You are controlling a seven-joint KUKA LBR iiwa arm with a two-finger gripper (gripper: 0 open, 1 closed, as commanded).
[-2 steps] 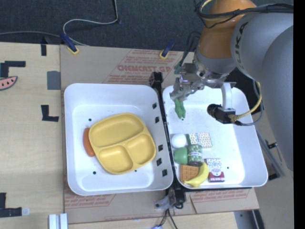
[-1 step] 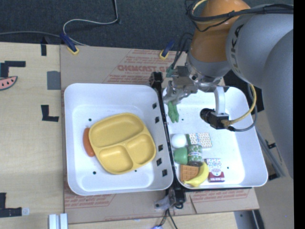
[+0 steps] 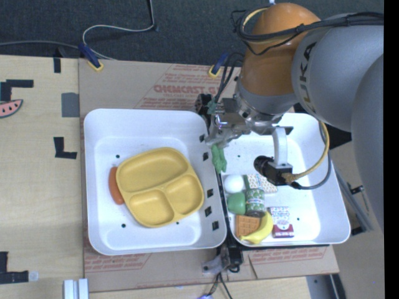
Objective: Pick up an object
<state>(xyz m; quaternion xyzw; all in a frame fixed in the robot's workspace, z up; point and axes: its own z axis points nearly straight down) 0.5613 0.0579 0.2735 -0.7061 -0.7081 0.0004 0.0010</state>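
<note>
Dark grey carpeted floor [image 3: 112, 11] across the top of the frame with a thin black cable [image 3: 121, 28] looping over it, below it a light wooden bench top [image 3: 34, 192] at left bearing black tape marks [image 3: 62, 148], and printed brown cardboard [image 3: 149, 86] at centre.

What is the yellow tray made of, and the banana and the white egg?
The yellow tray looks like molded plastic: one even color, smooth rounded dividers, a soft sheen. The banana is probably a plastic toy too, since its yellow is flat and unmarked. The white egg seems to be smooth, glossy plastic with a bright highlight, though a real egg could look similar from here.
</note>
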